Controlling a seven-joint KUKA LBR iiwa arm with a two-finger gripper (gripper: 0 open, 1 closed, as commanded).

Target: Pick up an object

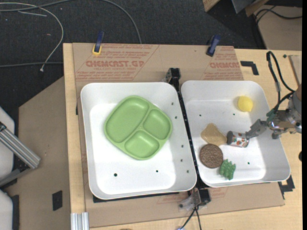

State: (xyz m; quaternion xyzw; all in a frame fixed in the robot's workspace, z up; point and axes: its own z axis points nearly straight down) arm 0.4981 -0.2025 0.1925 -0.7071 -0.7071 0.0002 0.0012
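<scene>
The right white bin holds several small objects. A yellow ball-like piece lies at its back, a tan wedge near the middle, a brown round disc in front of the wedge, and a green toy by the front wall. A small red, white and dark object lies right of the wedge. My gripper reaches in from the right, low in the bin, its tip just right of this small object and close to or touching it.
The left white bin holds a green divided plate. Cardboard covers the bench around the bins, with blue clamps at its back edge. Cables hang by the arm at the right.
</scene>
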